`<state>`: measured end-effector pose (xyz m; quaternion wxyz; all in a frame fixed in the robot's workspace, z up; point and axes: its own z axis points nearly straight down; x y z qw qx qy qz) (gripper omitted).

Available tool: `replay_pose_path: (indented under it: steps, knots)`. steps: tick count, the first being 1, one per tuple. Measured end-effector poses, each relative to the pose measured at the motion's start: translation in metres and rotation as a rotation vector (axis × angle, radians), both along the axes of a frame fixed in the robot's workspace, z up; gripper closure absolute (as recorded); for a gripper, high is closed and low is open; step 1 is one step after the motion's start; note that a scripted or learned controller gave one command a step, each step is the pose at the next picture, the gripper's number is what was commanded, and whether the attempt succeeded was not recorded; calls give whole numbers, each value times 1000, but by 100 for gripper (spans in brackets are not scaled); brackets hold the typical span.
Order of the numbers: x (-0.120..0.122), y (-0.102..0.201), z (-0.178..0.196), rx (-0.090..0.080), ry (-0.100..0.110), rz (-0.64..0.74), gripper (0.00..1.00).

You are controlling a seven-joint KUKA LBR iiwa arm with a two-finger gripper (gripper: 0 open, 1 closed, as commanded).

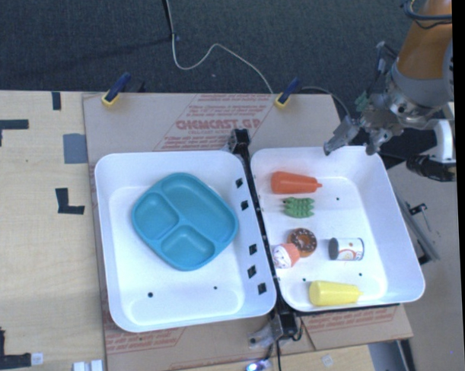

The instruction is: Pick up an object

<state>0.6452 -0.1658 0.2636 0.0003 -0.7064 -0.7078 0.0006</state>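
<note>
While the arm is hanging over the upper right of the frame, its gripper (354, 137) is sitting above the top edge of the right bin (393, 213), with its two dark fingers (335, 144) spread apart and nothing between them. This is looking like the approach step: no object is being lifted, and the pick is not yet begun.

The things to choose from are all lying in the right bin, right of centre in the frame. An orange carrot (296, 183) is lying nearest the gripper at the bin's upper left, with a small green toy (299, 207) just below it. Lower down, a brown doughnut (302, 242) is touching an orange-and-white piece (285, 255), a little can (346, 249) is lying on its side nearby, and a yellow piece (334, 293) is resting near the bottom edge. A blue divided plate (185, 220) is sitting in the left bin (116, 246).

The next move is probably calling for the gripper travelling left and down over one object, likely the carrot.
</note>
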Motion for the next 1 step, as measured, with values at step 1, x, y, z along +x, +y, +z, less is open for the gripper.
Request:
replay_pose_path:
  steps: [1]
  knots:
    - [-2, 2, -65, 1, 6, 0, 0]
